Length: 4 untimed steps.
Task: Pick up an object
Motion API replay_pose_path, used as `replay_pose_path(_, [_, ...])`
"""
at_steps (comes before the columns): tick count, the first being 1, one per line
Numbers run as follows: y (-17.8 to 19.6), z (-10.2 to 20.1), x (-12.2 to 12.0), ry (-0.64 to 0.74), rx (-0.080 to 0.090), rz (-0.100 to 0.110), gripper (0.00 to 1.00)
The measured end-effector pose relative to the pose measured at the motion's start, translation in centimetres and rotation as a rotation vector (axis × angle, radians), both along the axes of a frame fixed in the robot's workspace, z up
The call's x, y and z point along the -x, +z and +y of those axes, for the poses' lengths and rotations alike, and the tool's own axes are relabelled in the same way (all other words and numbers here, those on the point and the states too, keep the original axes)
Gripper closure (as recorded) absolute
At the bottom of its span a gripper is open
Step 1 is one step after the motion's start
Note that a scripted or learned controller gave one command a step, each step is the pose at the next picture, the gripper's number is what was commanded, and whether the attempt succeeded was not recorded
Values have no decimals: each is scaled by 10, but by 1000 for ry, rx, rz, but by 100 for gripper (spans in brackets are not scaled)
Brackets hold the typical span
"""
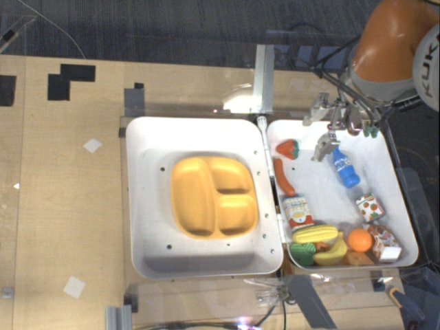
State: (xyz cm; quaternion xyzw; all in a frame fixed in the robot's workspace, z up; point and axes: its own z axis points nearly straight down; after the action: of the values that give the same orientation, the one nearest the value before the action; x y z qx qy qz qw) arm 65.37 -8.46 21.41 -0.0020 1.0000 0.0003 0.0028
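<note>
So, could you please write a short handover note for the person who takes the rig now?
Gripper: low over the right white bin, top end, holding nothing visible.
Things: small blue plastic bottle lies just beside the gripper; red strawberry toy and red sausage near the bin's left wall; orange ball, yellow corn and small cartons at the bottom end. Yellow divided tray lies in the left bin.
Done: nothing picked.
Left: grasp one object, lift it.

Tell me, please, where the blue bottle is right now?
The blue bottle lies in the right bin, toward its far end, just below the gripper and to the right of the strawberry.
</note>
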Motion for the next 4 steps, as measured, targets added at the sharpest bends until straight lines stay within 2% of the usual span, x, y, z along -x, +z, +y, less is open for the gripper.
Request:
replay_pose_path(1, [-69,4,-16,-118,-1,0,0])
replay_pose_path(2, [-103,-20,1,-350,-2,-3,0])
replay_pose_path(3, [-124,-20,16,-720,-4,-2,0])
replay_pose_path(4, [-125,-40,44,-976,-7,-5,0])
